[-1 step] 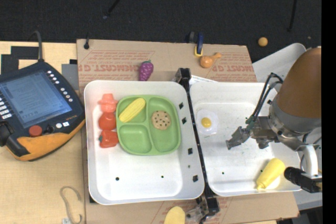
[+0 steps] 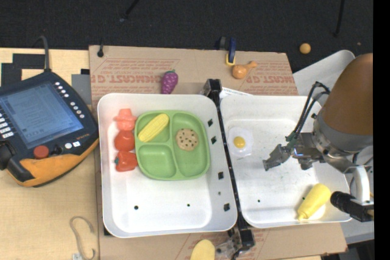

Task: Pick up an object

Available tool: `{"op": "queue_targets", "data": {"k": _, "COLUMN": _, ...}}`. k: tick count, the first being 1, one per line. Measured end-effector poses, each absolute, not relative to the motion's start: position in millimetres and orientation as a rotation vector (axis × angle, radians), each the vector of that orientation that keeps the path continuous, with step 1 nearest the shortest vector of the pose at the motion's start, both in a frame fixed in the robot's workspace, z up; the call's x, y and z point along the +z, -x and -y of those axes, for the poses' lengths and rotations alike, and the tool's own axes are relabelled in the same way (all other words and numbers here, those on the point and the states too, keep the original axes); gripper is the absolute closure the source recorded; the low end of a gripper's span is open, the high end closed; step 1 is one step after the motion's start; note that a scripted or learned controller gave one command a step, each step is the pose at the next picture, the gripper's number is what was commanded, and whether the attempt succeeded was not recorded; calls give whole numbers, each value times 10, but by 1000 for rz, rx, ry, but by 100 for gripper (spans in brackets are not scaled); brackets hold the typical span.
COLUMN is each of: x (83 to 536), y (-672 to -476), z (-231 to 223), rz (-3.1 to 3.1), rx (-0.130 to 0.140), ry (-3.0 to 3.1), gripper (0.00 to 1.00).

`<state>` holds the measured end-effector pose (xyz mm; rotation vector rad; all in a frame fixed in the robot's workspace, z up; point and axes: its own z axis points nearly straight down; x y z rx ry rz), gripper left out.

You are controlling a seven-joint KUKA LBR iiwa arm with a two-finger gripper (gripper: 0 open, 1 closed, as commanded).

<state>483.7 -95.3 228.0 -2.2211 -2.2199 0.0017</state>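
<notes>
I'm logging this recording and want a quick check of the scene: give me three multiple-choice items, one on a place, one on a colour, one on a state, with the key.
1. Where does the cookie lie?
A. In the green tray's right compartment
B. On the floor of the right bin
C. On the cardboard behind the bins

2. What colour is the toy grape bunch on the cardboard?
A. Green
B. Purple
C. White

3. How does the gripper stand to the fried egg in the right bin?
A. Clamped on it
B. Apart from it, to its right
C. Pressing it flat

Key: 1 A, the cookie sits in the tray's upper right compartment. 2 B, the bunch is purple. 3 B, bare bin floor shows between gripper and egg.
</notes>
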Motion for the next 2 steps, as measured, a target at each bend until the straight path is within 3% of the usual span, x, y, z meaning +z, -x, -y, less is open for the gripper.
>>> {"op": "queue_targets", "data": {"k": 2, "x": 1307, "y": -4704, "z": 943, "rz": 2216, "rx": 8, "ry": 2216, "gripper": 0}}
